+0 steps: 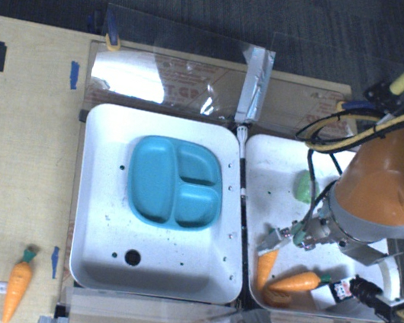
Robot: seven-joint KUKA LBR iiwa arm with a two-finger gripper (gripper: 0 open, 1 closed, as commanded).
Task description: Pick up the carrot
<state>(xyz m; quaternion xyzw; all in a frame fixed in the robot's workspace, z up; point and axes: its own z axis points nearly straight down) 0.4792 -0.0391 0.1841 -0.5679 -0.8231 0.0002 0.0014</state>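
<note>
The pincer [281, 239] hung low in the right bin [263, 168] with its fingers slightly parted and nothing between them, just above two carrots: one carrot [295, 281] lying on its side along the near wall and another orange piece [266, 267] standing beside it. So the pick looked not yet made, with the closing and lifting left to do. Outward lay a green item [303, 187], a blue tray [177, 182] in the left bin [94, 200] and a third carrot [18, 283] on the bench [8, 161]; I could read no writing
</note>
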